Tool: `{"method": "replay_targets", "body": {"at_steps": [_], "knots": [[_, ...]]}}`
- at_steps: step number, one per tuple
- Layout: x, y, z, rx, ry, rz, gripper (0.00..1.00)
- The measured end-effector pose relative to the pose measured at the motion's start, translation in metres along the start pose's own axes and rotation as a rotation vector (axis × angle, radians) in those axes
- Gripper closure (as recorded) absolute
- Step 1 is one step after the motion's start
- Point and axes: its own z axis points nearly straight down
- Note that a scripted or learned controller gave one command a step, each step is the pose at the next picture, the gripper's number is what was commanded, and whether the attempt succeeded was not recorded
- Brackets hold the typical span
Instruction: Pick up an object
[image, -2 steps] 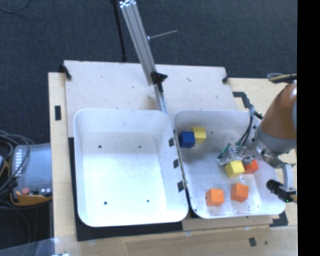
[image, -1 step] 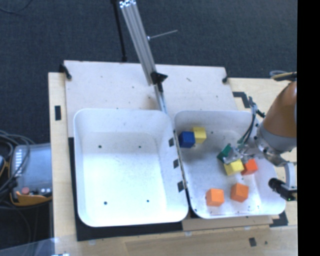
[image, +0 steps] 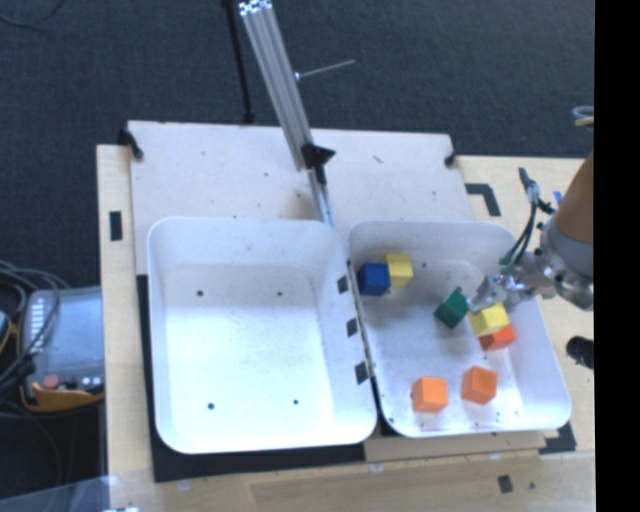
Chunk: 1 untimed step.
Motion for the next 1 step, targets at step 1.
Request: {"method": "replay_targets", "body": {"at_steps": [1], "knots": [[-0.0005, -0.0075, -0.0494, 0.001, 0.001, -0.002, 1.0]]}}
